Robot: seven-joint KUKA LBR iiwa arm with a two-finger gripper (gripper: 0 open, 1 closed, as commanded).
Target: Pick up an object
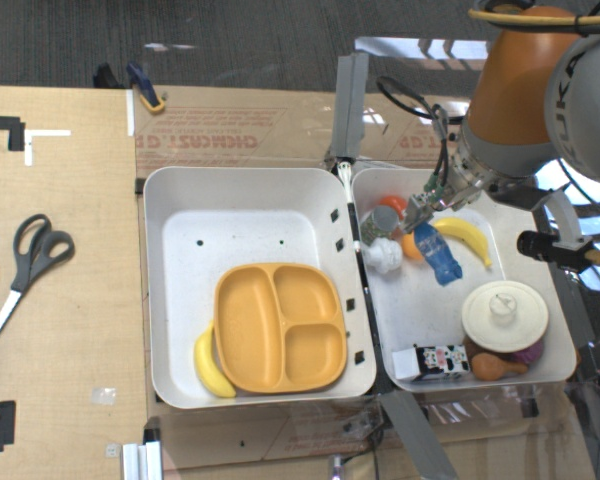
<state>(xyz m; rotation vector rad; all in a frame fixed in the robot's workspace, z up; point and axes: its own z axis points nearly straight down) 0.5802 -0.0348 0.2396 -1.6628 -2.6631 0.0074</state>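
the task names no single thing, so the candidates are whatever lies in the two bins. nearest the camera in the right bin (553, 373) a small black-and-white printed box (432, 361) lies against the front wall, and just beside it an orange-brown rounded piece (493, 366) sits tucked under a white lidded pot (505, 313) with a knob on top; a bit of purple shows beneath the pot's right side. in the left bin (180, 218) a yellow divided plate (280, 326) with three compartments takes up the front half, and a yellow banana (210, 366) lies touching its left rim, partly under it.

further back in the right bin a blue bottle-like piece (440, 255) lies at a slant, a second yellow banana (468, 238) curves just beside it on the right, and a small orange thing (410, 246) and a white lump (385, 256) sit close on its left, near the wall between the bins. a red-orange rounded thing (388, 208) lies behind those.

the gripper (423, 208) hangs low over this back cluster, between the red-orange thing and the blue piece; i cannot tell how far apart its parts stand or whether anything is in them, as the crowded things hide the tips.

on the bench well to the left, scissors (25, 263) lie flat.
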